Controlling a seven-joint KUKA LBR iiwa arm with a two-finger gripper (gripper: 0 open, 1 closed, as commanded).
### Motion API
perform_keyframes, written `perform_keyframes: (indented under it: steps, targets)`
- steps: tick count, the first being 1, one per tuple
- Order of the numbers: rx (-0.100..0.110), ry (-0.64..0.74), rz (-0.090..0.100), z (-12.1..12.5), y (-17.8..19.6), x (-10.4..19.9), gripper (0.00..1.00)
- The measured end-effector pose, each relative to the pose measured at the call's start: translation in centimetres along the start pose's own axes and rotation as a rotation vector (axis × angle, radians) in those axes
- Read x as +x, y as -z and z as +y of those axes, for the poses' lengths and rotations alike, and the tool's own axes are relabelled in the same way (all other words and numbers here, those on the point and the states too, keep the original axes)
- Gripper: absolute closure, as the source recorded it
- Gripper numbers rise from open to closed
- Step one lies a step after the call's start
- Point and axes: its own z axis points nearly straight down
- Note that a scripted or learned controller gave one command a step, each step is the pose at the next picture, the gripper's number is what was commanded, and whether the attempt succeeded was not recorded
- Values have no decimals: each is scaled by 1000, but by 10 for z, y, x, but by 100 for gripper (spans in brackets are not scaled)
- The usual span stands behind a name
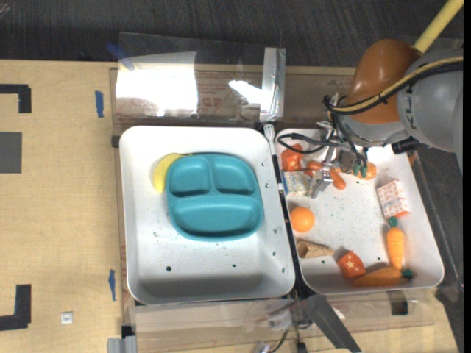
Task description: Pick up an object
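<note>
Orange ball (pixel 302 219), round, plain, in right bin (pixel 423 219).

Small orange toy carrot (pixel 396 247) lies upright near right bin's (pixel 423 197) edge.

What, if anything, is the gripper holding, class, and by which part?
It cannot be told. The gripper is low in the right bin among small orange toys, but whether any sits between its fingers is unclear.

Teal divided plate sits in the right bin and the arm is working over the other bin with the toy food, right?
Not quite: the teal divided plate sits in the left bin, as the camera view shows. The arm is indeed working over the other bin, the one with the toy food.
</note>
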Motion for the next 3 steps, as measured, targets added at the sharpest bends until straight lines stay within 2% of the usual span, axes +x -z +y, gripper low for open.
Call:
perform_keyframes:
  steps: [1, 2, 3]
  targets:
    - [-2, -61, 12, -44, 1, -12, 0]
    - [-3, -88, 13, -47, 1, -12, 0]
    - [-1, -286, 11, -57, 1, -10, 0]
